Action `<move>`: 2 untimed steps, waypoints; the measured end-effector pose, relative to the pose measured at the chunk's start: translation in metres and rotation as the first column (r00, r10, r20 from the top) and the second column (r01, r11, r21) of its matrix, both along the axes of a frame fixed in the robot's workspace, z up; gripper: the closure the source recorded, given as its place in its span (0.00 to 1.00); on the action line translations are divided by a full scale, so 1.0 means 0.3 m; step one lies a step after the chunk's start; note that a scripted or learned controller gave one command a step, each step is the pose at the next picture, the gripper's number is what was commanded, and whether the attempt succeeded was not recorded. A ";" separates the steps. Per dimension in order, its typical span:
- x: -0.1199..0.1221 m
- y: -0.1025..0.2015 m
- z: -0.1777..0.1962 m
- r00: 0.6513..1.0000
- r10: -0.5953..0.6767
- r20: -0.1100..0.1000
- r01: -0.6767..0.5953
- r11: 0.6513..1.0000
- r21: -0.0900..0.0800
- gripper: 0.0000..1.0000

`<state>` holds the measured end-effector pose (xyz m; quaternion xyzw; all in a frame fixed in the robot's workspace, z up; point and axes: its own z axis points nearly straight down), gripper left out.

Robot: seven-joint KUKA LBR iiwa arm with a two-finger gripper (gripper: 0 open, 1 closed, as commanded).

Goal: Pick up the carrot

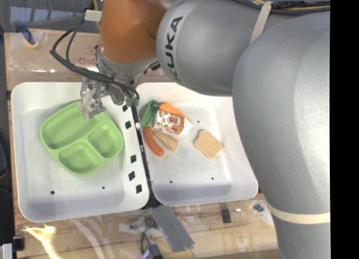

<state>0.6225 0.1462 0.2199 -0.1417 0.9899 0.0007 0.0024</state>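
The carrot (166, 110) lies in the right bin (190, 193), near its upper left corner. Its green top points to the wall between the two bins, and its orange body is partly covered by a small packet (169, 123) with white and orange print. Just below the packet I see a ridged wafer-like piece (167, 140), and beside it, closer to the wall, an orange-red sausage (152, 142) that lies slanted. A little to the right of them, apart, is a tan piece like a slice of toast (208, 144).

My claw (91, 106) is not over the carrot. It hangs over the left bin (33, 196), at the upper rim of the green divided plate (82, 138), which has three compartments. The metal fingers (87, 104) point down to that rim. I see nothing between them, but if they are spread or closed I cannot tell from this angle. My orange band (128, 22) and the big grey arm (263, 78) cover the upper right part of the bench.
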 end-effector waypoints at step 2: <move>0.109 0.202 -0.122 0.828 0.561 -0.009 -0.561 0.828 0.000 1.00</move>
